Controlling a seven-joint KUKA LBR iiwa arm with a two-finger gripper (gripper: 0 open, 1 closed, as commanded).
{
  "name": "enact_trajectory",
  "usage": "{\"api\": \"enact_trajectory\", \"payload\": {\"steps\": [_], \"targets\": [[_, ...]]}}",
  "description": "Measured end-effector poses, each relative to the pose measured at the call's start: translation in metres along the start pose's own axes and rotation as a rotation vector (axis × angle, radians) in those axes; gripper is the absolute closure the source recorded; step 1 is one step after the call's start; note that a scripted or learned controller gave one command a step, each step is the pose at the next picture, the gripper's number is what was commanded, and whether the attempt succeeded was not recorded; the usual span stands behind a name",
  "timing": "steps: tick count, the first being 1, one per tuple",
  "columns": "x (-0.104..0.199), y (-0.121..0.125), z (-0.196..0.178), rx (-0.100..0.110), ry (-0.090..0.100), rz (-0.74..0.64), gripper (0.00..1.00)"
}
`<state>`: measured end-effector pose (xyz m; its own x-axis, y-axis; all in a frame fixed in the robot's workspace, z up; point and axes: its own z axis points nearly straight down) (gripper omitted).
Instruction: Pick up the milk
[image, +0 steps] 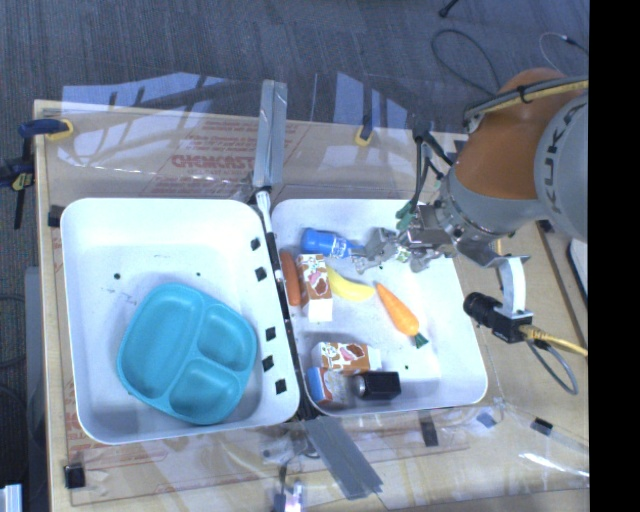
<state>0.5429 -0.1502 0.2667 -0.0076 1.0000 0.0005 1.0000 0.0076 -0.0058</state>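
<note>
A small white and brown milk carton (317, 284) lies in the right bin (455, 345), between a reddish sausage (291, 277) and a yellow banana (347, 286). A second, browner carton (343, 357) lies on its side near the bin's front edge. My gripper (381, 249) hangs over the back middle of the right bin, just right of a blue bottle (322, 242) and above the banana's far end. It is about a carton's length to the right of the milk carton and holds nothing that I can see.
An orange carrot (399, 310) lies right of the banana. A black block (376, 384) sits by the front carton. The left bin (90, 300) holds a blue sectioned plate (186, 350). A black divider strip with clips (272, 300) separates the bins.
</note>
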Motion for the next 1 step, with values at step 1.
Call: {"api": "enact_trajectory", "payload": {"steps": [1], "targets": [[0.0281,-0.0355,0.157,-0.013,-0.005,-0.123,0.0]]}}
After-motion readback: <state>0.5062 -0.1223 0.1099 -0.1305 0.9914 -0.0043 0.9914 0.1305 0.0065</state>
